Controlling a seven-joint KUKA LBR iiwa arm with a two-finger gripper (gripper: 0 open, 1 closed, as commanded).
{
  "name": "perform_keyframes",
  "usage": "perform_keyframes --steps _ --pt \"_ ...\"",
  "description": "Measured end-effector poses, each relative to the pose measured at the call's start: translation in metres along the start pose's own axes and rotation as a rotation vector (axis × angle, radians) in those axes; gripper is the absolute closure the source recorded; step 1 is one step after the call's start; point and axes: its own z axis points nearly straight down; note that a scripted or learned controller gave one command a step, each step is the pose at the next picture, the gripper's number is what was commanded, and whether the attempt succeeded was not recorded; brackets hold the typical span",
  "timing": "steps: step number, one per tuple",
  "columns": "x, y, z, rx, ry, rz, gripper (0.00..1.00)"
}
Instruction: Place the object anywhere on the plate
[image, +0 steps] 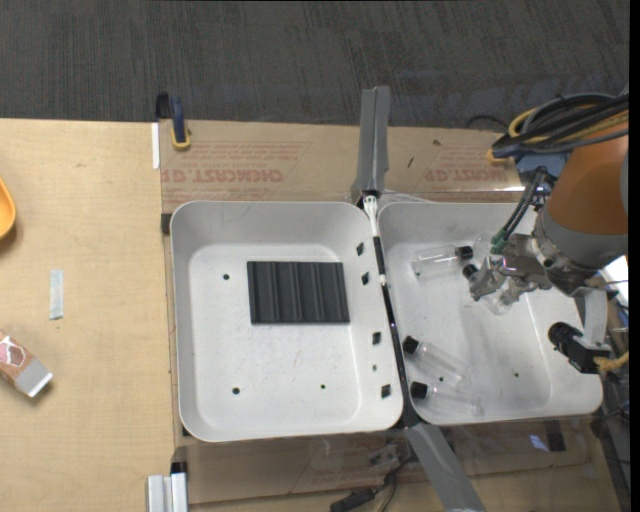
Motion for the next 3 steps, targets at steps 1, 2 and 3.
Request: perform_keyframes --steps 1,2,3 --pt "0.063 0.075 0.001 0.002 -0.002 0.259 1.0" --pt "0.13 0.062 0.0 0.003 -0.002 0.256 1.0" --pt "0.194 0.049 0.0 0.002 -0.002 0.329 1.0"
